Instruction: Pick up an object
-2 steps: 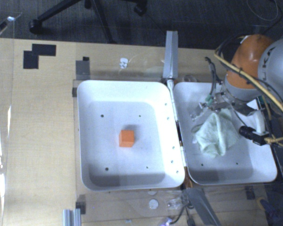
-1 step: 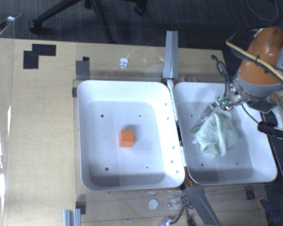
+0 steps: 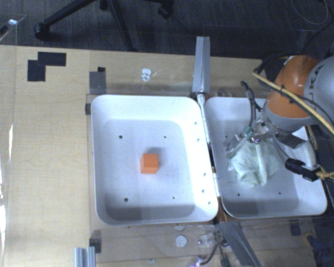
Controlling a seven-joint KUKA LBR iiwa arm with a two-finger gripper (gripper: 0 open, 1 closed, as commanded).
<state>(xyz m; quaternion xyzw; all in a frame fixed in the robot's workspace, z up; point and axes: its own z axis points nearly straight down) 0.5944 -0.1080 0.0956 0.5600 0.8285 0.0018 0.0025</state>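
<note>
An orange cube [image 3: 150, 163] rests near the middle of the left bin [image 3: 108, 121]. In the right bin [image 3: 228, 115] lies a crumpled pale green cloth [image 3: 255, 163]. My gripper [image 3: 253, 136] hangs over the cloth's upper edge, under the arm's orange band [image 3: 292, 88]. Its tips sit right at the fabric, and the cloth bunches up toward them.
A grey metal divider post [image 3: 201, 65] stands at the back between the two bins. Black cables [image 3: 300, 168] trail along the right bin's right side. A chair base [image 3: 108, 4] stands on the dark floor beyond the bench.
</note>
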